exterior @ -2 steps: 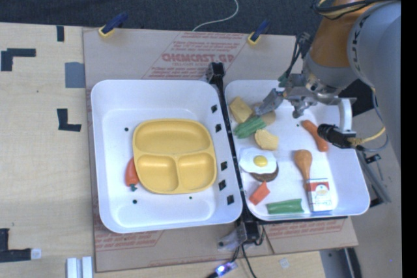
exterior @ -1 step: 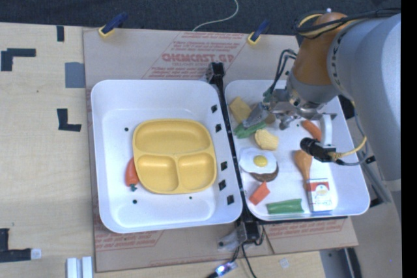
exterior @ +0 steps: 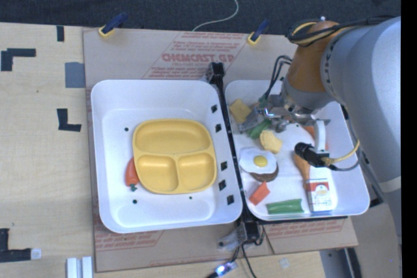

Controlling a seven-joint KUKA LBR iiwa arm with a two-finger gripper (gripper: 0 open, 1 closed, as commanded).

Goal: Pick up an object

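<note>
My gripper (exterior: 260, 120) hangs low over the right bin (exterior: 355, 202), in its upper left part. It sits between a yellow cheese wedge (exterior: 238, 111) to its left and a small yellow food piece (exterior: 271, 141) just below it. Something green (exterior: 255, 132) shows right under the gripper. A fried egg on toast (exterior: 259, 163) lies further toward the front. Nothing can be seen held in the gripper.
The right bin also holds an orange carrot piece (exterior: 259, 192), a green bean (exterior: 285, 206), a small red-and-white carton (exterior: 319, 196) and an orange cone (exterior: 303, 167). In the left bin (exterior: 107, 140) lie a yellow divided plate (exterior: 174, 155) and a red piece (exterior: 131, 174).
</note>
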